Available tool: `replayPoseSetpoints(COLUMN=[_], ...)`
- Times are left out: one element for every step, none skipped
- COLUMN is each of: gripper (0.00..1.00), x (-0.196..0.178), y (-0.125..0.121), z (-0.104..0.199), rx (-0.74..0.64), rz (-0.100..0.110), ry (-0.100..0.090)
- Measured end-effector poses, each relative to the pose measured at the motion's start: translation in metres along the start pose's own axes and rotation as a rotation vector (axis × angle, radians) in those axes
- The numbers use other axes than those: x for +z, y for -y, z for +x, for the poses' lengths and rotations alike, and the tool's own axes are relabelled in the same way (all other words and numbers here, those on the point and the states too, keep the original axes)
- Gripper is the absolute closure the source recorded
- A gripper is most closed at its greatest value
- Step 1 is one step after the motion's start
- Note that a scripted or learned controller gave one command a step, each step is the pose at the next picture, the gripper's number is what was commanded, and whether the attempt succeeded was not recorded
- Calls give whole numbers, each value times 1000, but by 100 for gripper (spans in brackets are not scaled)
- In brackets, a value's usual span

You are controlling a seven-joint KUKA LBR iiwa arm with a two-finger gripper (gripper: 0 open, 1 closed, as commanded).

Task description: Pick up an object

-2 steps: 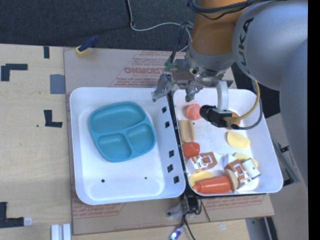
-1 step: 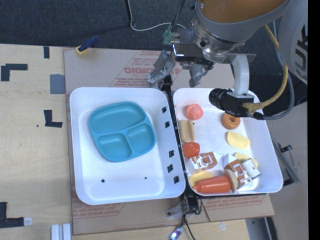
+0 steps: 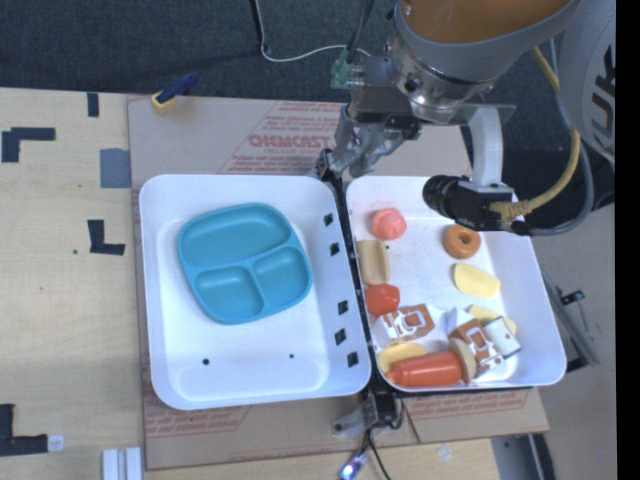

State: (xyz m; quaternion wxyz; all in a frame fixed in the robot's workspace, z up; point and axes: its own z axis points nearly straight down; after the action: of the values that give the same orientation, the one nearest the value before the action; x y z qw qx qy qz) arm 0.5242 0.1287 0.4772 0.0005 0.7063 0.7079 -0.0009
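Hovering above the far end of the divider (image 3: pixel 345 268) where the two bins meet, the gripper (image 3: pixel 345 158) carries nothing that can be seen, and from this angle I cannot tell how it is set.

No target is named, so any toy right of the divider will serve. Just beside it lie a tan piece (image 3: pixel 373 260) and a red piece (image 3: pixel 382 298). A pink ball (image 3: pixel 389 224) sits a little further right, and a donut (image 3: pixel 461 240) and a yellow wedge (image 3: pixel 477 281) further still. At the near end a red sausage (image 3: pixel 430 369) lies in a crowd of other toys. Left of the divider lies a blue tray (image 3: pixel 243 261).

My judgement: the pink ball is the best pick, being near the gripper and apart from its neighbours. Centre over it before descending and come straight down. The pieces against the divider risk a finger catching the wall, and the near-end cluster invites a double grab.
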Motion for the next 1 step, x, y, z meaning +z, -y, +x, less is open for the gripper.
replayPoseSetpoints(gripper=[100], x=[57], y=[39], z=[75], rx=[-4], rz=[5], ry=[0])
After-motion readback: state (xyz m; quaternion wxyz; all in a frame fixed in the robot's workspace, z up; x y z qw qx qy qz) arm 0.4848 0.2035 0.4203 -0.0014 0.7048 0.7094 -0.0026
